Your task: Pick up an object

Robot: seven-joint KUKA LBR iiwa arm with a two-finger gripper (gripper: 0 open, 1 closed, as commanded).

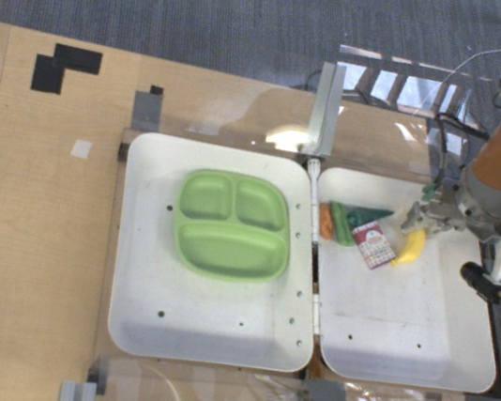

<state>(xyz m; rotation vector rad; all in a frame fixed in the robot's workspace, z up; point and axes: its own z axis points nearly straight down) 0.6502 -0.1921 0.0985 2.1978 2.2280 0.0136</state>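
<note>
the near part of the right bin (406, 349) is bare white floor, which leaves the arm a free approach from the right side. the left bin (134, 299) carries a green tray (232, 225) with three compartments, lying flat near its middle and well apart from the arm; it appears to be out of play for this step. the graspable items are bunched at the far left of the right bin, against the divider between the bins: an orange piece (325, 220) touching the wall, a green packet (354, 220) just beside it, a small red-and-white carton (373, 245) tilted on the floor, and a banana (410, 247) lying at a slant on the cluster's right edge. the gripper (431, 214) sits at the banana's far end, apparently touching or just above it; whether the jaws are open or closed cannot be read at this size. judgement: the banana is the likely target, being the outermost item and nearest the arm. nothing appears lifted yet. beyond the bins lies the table (31, 206).
</note>
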